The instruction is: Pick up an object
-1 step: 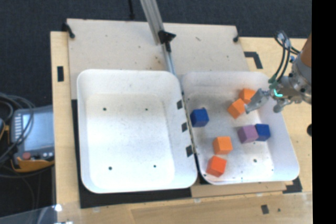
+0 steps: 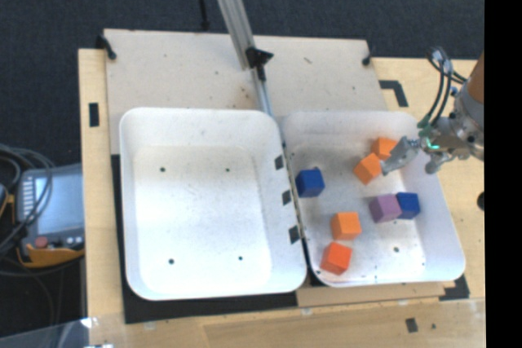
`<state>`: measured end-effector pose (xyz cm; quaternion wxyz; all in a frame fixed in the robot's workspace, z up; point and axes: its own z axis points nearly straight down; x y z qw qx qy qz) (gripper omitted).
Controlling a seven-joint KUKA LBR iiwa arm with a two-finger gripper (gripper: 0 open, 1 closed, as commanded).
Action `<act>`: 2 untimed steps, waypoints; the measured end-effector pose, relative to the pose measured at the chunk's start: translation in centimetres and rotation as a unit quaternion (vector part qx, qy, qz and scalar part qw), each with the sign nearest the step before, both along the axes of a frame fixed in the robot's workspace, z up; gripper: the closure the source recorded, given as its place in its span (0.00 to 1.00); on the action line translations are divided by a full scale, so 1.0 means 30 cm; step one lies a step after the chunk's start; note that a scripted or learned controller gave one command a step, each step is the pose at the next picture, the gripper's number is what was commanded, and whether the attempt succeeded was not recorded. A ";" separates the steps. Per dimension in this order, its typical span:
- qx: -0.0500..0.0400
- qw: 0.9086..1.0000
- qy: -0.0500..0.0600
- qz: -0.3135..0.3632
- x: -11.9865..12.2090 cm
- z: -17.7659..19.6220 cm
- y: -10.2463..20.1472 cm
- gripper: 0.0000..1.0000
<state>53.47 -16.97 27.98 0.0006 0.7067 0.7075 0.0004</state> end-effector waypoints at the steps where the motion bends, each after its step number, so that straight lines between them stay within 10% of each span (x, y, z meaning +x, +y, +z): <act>1: 0.000 1.000 0.002 -0.001 -0.006 -0.164 0.029 0.00; 2: 0.000 1.000 0.004 -0.001 -0.017 -0.373 0.035 0.00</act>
